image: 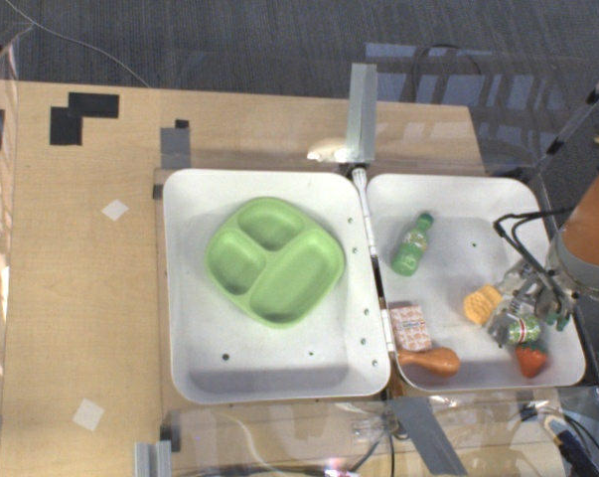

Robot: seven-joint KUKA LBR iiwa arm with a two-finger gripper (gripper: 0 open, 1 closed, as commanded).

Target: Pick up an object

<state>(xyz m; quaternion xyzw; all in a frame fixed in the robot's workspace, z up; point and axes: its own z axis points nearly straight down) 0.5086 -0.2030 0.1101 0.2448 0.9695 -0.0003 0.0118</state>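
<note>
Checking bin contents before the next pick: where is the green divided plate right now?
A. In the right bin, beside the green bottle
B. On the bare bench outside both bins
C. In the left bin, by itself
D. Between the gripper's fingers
C: the green divided plate lies flat in the left bin, while the green bottle lies in the right bin.

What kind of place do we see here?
Probably a robot test lab: two white bins on a bench, a gripper over toy food such as a green bottle, and loose cables.
</note>
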